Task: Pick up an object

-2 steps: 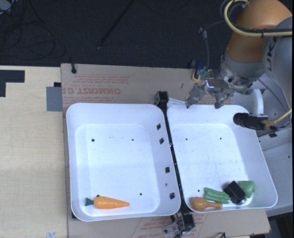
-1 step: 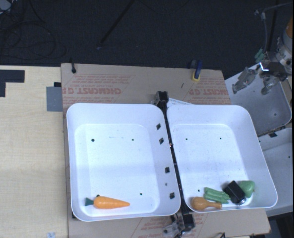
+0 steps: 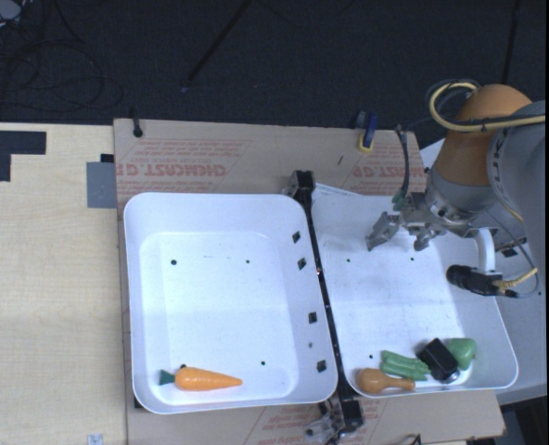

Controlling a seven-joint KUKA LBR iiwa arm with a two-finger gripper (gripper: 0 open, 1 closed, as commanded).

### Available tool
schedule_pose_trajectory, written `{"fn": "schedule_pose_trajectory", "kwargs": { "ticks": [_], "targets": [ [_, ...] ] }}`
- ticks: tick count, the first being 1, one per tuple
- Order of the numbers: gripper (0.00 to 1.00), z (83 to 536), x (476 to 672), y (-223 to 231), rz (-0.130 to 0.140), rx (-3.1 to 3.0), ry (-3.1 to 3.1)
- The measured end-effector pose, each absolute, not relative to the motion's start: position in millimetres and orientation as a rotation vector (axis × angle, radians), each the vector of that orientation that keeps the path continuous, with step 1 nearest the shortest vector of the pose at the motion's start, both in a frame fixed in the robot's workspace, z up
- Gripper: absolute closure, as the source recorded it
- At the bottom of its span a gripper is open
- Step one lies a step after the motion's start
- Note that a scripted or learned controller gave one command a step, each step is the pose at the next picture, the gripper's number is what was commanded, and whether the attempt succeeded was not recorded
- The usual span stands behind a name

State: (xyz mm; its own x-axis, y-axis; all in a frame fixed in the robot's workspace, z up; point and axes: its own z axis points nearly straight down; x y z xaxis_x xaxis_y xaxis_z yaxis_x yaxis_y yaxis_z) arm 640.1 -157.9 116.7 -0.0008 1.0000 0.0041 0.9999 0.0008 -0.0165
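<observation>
- Table (image 3: pixel 43 295) first, pale wood, carrying a brown cardboard sheet (image 3: pixel 219 160) and two shallow white plastic bins set side by side on it.
- Left white bin (image 3: pixel 149 221): one lone orange plastic carrot with a green stub (image 3: pixel 203 379), lying flat along the near wall, well apart from everything else.
- Right white bin (image 3: pixel 367 341): all the action sits in its near right corner, where a small heap is huddled together.
- Grey arm with the orange band (image 3: pixel 474 142) reaches in from the right, over the far part of the right bin.
- Tool (image 3: pixel 400 231) hangs at the arm's end with its two fingers spread apart, nothing between them, well apart from the heap.
- Now the heap, piece by piece: a green pod-shaped toy vegetable (image 3: pixel 402 365), a black boxy block (image 3: pixel 438 359) resting against it, a rounded green piece (image 3: pixel 462 349) just behind the block, and an orange pear-shaped toy (image 3: pixel 384 381) touching the pod's near side.
- Handling call: these look like light, stiff, smooth plastic toys, likely slippery on rounded flanks and not fragile.
- Best bet, I'd say, is the carrot: isolated, long, easy to pinch across its thick middle. In the heap, the black block offers flat sides, but crowded neighbours could get knocked.
</observation>
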Motion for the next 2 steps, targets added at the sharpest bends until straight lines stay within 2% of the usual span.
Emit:
{"fn": "schedule_pose_trajectory", "kwargs": {
  "ticks": [1,2],
  "targets": [
    [0.0,199,645.0,-191,-0.002,-2.226,-2.224],
    [0.0,225,644.2,-140,-0.001,-2.217,-2.225]
  ]
}}
